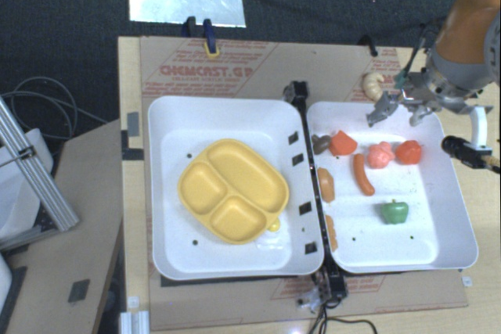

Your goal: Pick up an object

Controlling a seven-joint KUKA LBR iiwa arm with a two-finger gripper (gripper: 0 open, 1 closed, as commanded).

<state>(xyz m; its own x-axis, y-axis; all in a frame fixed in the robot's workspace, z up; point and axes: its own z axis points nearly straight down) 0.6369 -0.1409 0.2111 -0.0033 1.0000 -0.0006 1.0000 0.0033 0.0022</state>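
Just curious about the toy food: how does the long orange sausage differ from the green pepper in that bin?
The sausage is long, thin and orange-red; the pepper is short, chunky and green. The sausage lies slanted near the bin's middle; the pepper sits nearer the front edge. Both lie apart from the claw, in the right bin.

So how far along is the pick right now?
Nothing looks picked yet. The gripper hangs over the far edge of the right bin, open, with nothing between its fingers. The toy food, such as the sausage, green pepper and pink piece, lies on the bin floor. Descending, closing on one item and lifting all remain.
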